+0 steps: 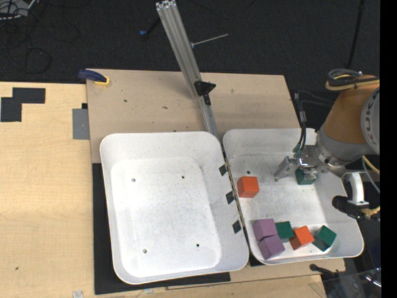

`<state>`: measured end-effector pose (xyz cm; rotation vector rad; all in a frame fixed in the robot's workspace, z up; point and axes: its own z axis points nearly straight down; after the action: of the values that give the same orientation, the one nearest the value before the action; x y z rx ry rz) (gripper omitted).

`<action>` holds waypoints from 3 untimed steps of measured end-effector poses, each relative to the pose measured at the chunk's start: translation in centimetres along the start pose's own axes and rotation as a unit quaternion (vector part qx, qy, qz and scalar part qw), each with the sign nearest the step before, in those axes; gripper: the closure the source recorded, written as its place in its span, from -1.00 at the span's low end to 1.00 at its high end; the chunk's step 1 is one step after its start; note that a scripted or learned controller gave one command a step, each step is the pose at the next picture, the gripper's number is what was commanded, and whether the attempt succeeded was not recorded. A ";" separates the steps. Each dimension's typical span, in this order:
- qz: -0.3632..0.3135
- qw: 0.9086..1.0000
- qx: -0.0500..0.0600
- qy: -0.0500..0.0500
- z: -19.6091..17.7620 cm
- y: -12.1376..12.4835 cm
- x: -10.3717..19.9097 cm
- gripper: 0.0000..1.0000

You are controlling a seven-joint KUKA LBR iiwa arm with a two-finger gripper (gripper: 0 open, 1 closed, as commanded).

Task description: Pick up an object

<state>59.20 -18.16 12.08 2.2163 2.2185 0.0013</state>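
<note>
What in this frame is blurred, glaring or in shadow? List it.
Camera view: the left bin glares bright white, its surface detail washed out; the floor behind the bench is near black; the end effector looks soft and small, finger state unclear; the orange cube casts a faint shadow in the right bin.

No text, label, brand or number can be read anywhere

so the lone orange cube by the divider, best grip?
Come straight down on the orange cube and pinch two opposite side faces. It sits flat and apart from the other blocks, with bare right bin floor around it, so the top approach looks clear.
</note>
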 end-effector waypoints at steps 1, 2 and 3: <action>0.001 1.000 -0.008 -0.001 0.0 0.4 -0.1 -1.00; 0.003 1.000 -0.007 -0.002 -0.8 0.4 -0.2 1.00; 0.003 1.000 0.002 0.001 -5.4 0.1 -1.0 1.00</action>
<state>59.28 -19.11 17.50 2.2262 2.2142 0.0008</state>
